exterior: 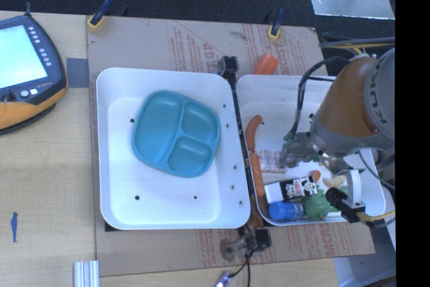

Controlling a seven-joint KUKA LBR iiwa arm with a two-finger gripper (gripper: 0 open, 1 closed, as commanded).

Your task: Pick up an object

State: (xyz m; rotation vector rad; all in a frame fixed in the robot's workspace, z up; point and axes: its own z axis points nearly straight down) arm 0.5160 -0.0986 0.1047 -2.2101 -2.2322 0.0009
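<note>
Reaching into the right bin (pixel 269 87), the gripper (pixel 293 156) hangs over the clutter near the sausage (pixel 252 144), honestly can't tell its state, so it looks pre-grab and next needs lowering onto one item.

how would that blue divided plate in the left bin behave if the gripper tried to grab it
The blue divided plate looks like rigid moulded plastic, so probably stiff and light. It lies flat with a low rounded rim, likely hard to pinch and apt to slide on the left bin.

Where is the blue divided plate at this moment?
The blue divided plastic plate lies in the left white bin, toward its upper middle, across the divider from the right white bin where the gripper works.
</note>
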